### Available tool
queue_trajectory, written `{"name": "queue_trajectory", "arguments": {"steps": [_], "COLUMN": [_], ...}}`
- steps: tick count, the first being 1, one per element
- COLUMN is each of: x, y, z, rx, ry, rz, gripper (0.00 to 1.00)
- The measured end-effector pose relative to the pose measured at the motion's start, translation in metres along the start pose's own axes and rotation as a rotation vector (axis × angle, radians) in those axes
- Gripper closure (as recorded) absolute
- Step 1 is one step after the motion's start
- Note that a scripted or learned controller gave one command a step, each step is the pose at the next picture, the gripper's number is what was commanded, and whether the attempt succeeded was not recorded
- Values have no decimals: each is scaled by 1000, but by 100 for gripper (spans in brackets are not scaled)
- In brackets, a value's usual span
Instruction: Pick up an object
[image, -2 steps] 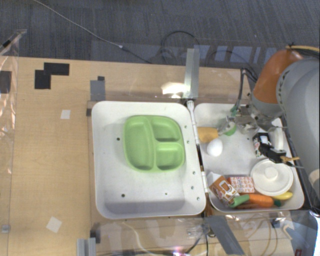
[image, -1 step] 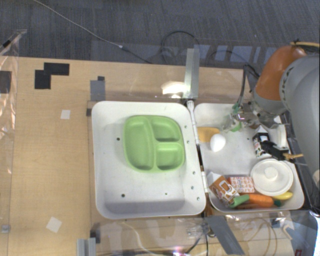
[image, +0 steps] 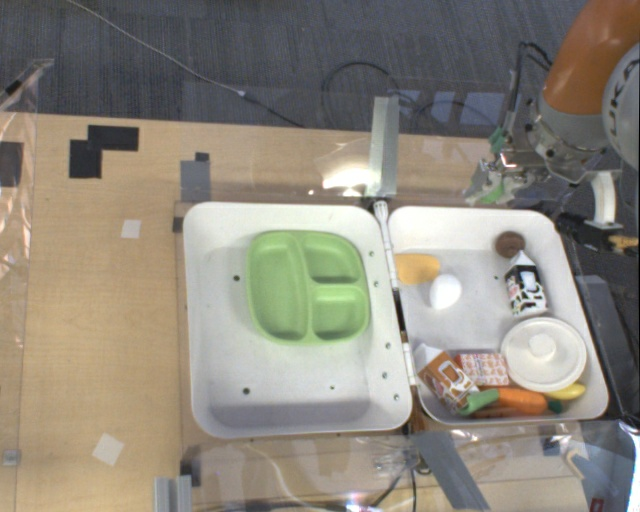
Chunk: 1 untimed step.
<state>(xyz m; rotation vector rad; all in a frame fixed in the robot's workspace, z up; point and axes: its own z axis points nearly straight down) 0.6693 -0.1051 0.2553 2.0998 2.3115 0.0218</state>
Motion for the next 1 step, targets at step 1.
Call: {"name": "queue_trajectory", "arguments": {"steps": [1], "x": [73], "y": [7], "z": [15], "rx": [17], "ry": [6], "rz": [-5], "gripper": [100]}}
